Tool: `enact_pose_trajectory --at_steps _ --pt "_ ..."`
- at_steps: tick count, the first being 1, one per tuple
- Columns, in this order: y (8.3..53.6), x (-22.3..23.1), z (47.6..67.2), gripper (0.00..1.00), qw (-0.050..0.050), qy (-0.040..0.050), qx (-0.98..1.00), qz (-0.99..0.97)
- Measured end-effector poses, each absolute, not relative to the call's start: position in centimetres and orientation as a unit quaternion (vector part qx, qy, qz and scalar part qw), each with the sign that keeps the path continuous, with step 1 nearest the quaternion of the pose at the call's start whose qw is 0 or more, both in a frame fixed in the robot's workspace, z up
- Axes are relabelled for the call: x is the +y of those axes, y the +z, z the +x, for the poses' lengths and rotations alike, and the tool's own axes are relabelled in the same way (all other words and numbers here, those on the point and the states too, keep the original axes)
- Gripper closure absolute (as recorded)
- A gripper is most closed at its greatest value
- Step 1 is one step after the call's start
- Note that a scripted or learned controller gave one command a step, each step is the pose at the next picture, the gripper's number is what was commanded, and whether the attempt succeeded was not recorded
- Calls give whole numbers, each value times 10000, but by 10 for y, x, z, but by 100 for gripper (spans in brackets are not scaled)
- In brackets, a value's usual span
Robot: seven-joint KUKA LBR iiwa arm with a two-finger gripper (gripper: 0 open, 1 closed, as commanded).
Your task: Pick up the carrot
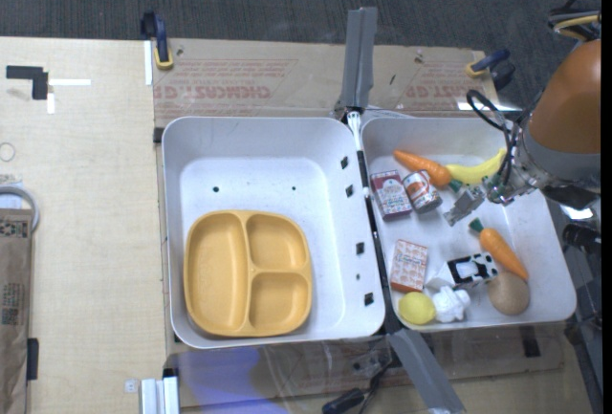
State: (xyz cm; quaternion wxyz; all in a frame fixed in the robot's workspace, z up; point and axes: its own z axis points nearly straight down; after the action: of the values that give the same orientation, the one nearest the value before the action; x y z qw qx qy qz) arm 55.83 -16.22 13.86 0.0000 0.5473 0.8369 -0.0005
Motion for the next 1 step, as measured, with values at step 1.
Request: enact_pose_trajectory --at_steps 1 --pt "91 -191 487 0 -9 -3 8588 5123"
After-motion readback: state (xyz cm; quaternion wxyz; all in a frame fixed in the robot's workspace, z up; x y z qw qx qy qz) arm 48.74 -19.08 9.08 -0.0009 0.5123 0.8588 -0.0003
